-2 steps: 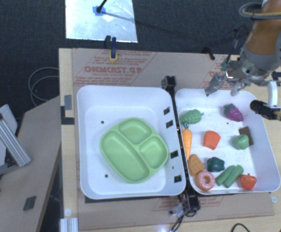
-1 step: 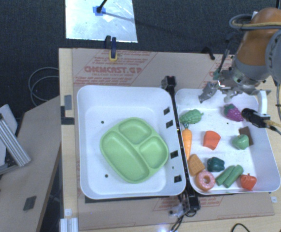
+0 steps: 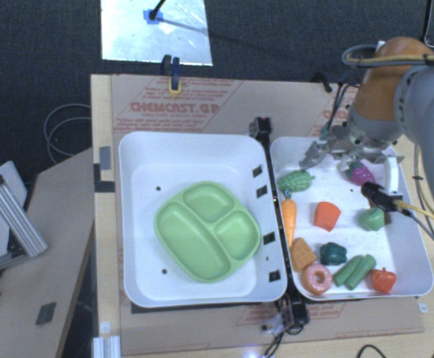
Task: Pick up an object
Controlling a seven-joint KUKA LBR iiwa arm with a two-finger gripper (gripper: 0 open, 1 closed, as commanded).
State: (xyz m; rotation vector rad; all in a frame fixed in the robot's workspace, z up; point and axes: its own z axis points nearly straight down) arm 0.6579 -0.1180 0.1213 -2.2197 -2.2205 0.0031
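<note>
The right bin (image 3: 418, 256) holds several toy foods. Among them are a purple piece (image 3: 361, 174), a bumpy green piece (image 3: 295, 180), a carrot (image 3: 288, 216), an orange-red pepper (image 3: 326, 215) and a small green pepper (image 3: 372, 218). My gripper (image 3: 351, 162) hangs over the bin's far end, below the orange band. Its fingers are spread, one grey fingertip (image 3: 312, 154) on the left and one white fingertip (image 3: 392, 171) on the right. It is open, and the purple piece lies low between the fingers, not gripped.
Near the right bin's front edge lie a pink donut (image 3: 318, 278), a dark green vegetable (image 3: 333, 253), green pods (image 3: 355, 271) and a red tomato (image 3: 383, 280). The left bin (image 3: 139, 170) holds a green divided plate (image 3: 206, 230). A black divider (image 3: 273, 200) separates the bins.
</note>
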